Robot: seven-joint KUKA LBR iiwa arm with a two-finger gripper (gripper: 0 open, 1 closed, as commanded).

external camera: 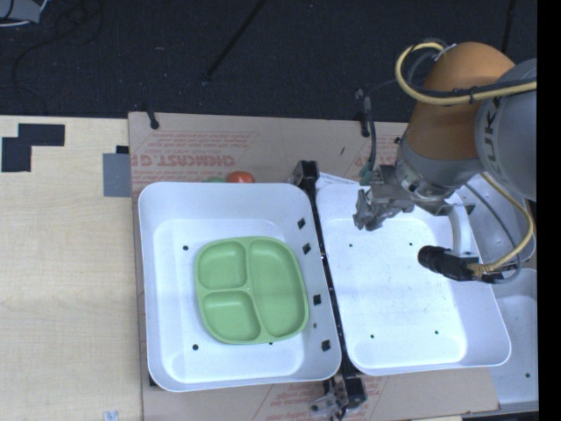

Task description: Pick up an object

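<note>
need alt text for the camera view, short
A grey robot arm's hand hangs above the right white bin, near its far left corner. A green divided plate lies flat in the left white bin; something small and red sits behind that bin.

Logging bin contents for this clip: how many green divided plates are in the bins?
1. The green divided plate lies flat in the left bin, near its middle. The arm covers part of the right bin, so something small could be hidden there.
</note>
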